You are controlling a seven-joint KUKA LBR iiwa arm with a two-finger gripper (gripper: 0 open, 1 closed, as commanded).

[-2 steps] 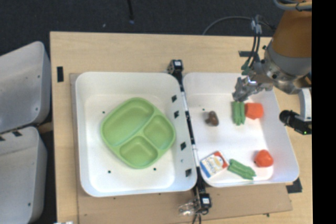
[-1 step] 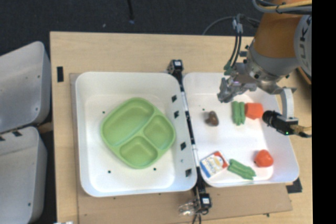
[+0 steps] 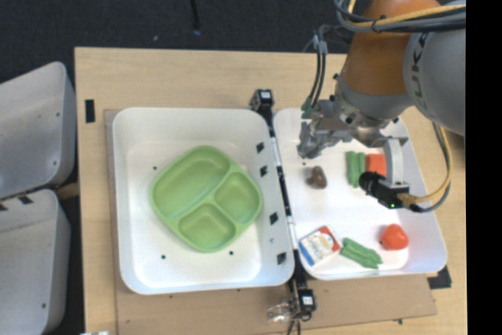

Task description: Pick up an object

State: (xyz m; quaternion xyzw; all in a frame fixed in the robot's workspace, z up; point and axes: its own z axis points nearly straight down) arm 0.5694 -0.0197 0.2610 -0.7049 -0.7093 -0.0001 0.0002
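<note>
Where the arm (image 3: 392, 43) reaches in from the right, its grey body and orange band hang over the far part of the right bin (image 3: 420, 251), and the gripper (image 3: 311, 147) points down near that bin's far left corner. The fingers are dark and blurred against the white floor, so how far apart they stand cannot be told, and nothing can be seen between them.

Just beside the gripper, toward the near edge, lies a small brown lump (image 3: 317, 177) on the bin floor, apart from the fingertips as far as the view shows. To its right a green pod (image 3: 356, 166) lies next to an orange block (image 3: 376, 165), both partly under the wrist gear (a black fitting with a cable sits just in front of them). Near the right bin's near right corner rests a red tomato-like piece (image 3: 394, 237). Along the near edge a second green pod (image 3: 361, 253) lies beside a small white packet (image 3: 318, 245) with blue and red print, which sits close to the near left corner.

The left bin (image 3: 133, 263) holds a light green divided plate (image 3: 205, 198), three compartments, lying flat near the middle of the floor and turned at a slant to the bin's edges. Both bins stand side by side on the wooden bench (image 3: 94, 74).
</note>
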